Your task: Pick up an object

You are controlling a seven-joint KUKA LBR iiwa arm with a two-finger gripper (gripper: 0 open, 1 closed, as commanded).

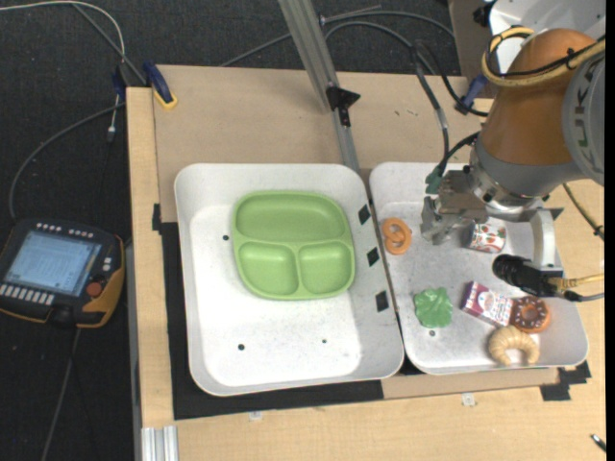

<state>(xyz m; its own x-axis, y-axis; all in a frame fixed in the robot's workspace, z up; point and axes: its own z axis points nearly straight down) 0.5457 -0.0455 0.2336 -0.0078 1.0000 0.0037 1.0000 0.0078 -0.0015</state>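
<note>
Croissant (pixel 512 345) beside donut (pixel 529 312) and illegibly printed carton (pixel 486 303).

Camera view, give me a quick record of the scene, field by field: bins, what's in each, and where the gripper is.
left bin: holds a green divided plate
right bin: orange ring, green toy, small carton, chocolate donut, croissant, red-and-white packet
gripper: low over the right bin's far end, between the orange ring and the red-and-white packet
held object: none seen
</note>
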